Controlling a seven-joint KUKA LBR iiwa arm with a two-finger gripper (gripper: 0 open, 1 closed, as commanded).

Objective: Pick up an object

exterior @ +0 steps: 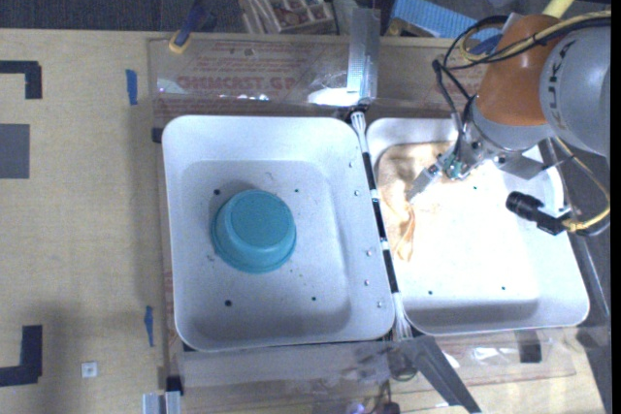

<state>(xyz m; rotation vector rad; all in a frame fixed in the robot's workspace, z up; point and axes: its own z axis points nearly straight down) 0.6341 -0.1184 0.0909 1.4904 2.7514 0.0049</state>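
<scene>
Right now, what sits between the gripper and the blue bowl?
In the camera view: the beige cloth, the bins' meeting rims, then bare floor of the left bin. Gripper, blue bowl.

I see the arm (572,82) entering from the right edge of the camera view, its large grey housing at the upper right. The orange band (514,78) above the wrist sits to the left of that housing, with dark cables looping over it. From the band, the wrist angles downward and to the left. The gripper (427,181) extends from the wrist on a down-left diagonal. I read its slender grey fingers (423,183) as lying close together, but their tips are too small for me to judge their state.
</scene>
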